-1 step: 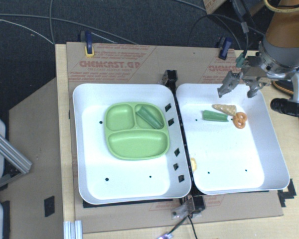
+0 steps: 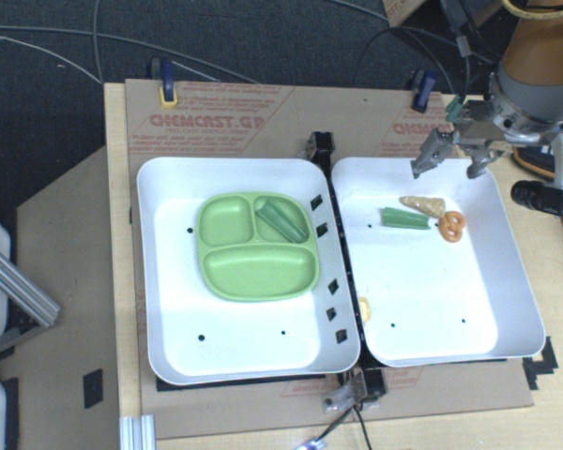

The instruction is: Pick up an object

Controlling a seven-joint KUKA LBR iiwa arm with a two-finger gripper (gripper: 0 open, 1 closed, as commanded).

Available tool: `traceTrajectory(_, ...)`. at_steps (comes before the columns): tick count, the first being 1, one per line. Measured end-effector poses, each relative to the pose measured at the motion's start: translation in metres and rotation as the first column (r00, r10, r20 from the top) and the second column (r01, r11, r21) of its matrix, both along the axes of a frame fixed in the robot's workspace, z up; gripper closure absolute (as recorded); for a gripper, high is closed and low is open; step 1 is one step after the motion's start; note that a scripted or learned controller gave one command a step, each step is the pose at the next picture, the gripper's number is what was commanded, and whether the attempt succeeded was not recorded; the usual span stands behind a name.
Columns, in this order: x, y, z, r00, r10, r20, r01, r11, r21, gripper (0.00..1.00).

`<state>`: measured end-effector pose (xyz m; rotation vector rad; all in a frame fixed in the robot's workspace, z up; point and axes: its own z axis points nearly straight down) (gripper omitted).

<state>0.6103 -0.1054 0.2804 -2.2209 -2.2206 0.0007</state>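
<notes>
The gripper [image 2: 452, 160] is hovering wide and holding nothing above the right bin [image 2: 469, 326]; it should be descending squarely over the green piece [image 2: 403, 218], avoiding the pretzel [image 2: 450, 226].

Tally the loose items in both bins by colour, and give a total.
Green: 3, namely divided plate, green piece on the plate, green piece in the right bin
Tan: 1, tan piece
Orange: 1, pretzel-shaped piece
Total: 5

My metal pincer [image 2: 454, 158] hangs over glossy white plastic bins [image 2: 450, 326], a matt green plastic plate [image 2: 253, 270] and the brown cardboard-like bench [image 2: 263, 111].
</notes>
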Motion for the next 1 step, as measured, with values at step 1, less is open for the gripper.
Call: traceTrajectory(1,-0.0031,-0.0055,-0.044,1.0,-0.001,-0.004,0.001,1.0,0.001,0.0)
